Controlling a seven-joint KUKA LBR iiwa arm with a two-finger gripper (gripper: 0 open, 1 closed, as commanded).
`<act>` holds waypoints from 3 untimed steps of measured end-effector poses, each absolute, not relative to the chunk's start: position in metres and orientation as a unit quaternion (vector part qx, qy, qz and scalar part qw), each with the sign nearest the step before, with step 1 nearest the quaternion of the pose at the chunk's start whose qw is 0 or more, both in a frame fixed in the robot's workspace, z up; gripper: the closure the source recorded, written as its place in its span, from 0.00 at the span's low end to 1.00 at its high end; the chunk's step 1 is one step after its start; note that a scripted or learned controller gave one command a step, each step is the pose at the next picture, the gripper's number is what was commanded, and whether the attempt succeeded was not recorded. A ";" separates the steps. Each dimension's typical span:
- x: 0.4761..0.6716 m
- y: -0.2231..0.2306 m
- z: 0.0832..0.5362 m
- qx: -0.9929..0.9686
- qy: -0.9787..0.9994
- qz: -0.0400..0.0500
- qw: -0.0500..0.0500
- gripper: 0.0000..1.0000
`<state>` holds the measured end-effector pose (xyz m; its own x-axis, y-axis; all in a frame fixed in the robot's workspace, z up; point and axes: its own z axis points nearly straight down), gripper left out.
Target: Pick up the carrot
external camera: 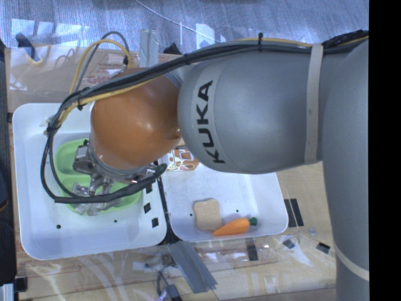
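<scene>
The orange carrot (pixel 233 226) with a green stub lies at the front of the right bin (pixel 269 193), just right of a tan sponge-like block (pixel 207 213). My gripper (pixel 94 190) hangs over the left bin (pixel 31 187), low above a green object (pixel 66 158), far to the left of the carrot. The arm's orange band and grey body cover most of the gripper, so its fingertips are hard to make out.
A small patterned orange-and-white item (pixel 183 160) lies at the back of the right bin, by the divider between the bins. Black cables (pixel 50 168) loop around the wrist over the left bin. The big grey arm hides the back of the right bin.
</scene>
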<state>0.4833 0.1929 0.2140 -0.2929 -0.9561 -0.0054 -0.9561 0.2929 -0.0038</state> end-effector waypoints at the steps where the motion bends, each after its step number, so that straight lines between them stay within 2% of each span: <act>1: 0.477 0.212 0.233 -0.444 0.896 0.000 0.002 1.00; 2: 0.477 0.205 0.227 -0.557 0.831 0.000 0.001 1.00; 3: 0.476 0.210 0.191 -0.356 0.935 0.000 -0.001 1.00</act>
<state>0.4759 0.2095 0.1914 -0.7471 -0.6647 0.0021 -0.6647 0.7471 0.0006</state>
